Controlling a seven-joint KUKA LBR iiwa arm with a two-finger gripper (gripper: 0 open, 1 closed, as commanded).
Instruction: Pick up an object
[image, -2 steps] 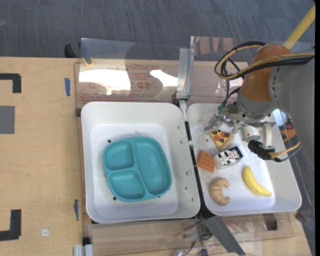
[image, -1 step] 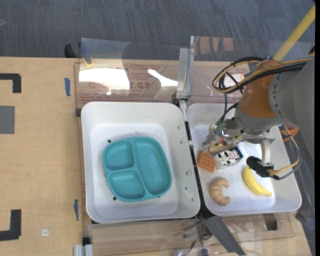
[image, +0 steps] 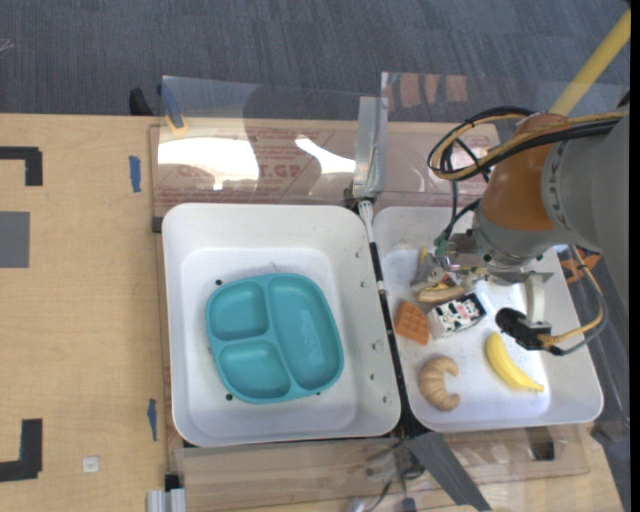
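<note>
The grey arm with its orange band reached in from the right and bent down over the right bin (image: 575, 405), its gripper (image: 447, 272) low among the objects near that bin's upper left part. The wrist and cabling covered the tool's end, so whether it was spread, closed or clamped on anything could not be told. Just below the gripper lay a small tan, bun-like piece (image: 436, 293), oblong, its long axis running roughly left to right with a slight tilt; it touched or nearly touched the tool, but which could not be made out. Beside it, to the lower right, sat a small white box with dark print (image: 457, 315), tilted so its long side ran from lower left to upper right. To the left of the box was an orange waffle-like square (image: 411, 322), set on a corner like a diamond. Nearer the front edge rested a croissant (image: 439, 383), pale brown and curved, its ends turned toward the right. A yellow banana (image: 511, 363) lay to the right, its long axis slanting from upper left to lower right, close to the front rim. The left bin (image: 190, 240) held a teal divided plate (image: 273, 336) with three compartments, lying flat near its middle.
</note>
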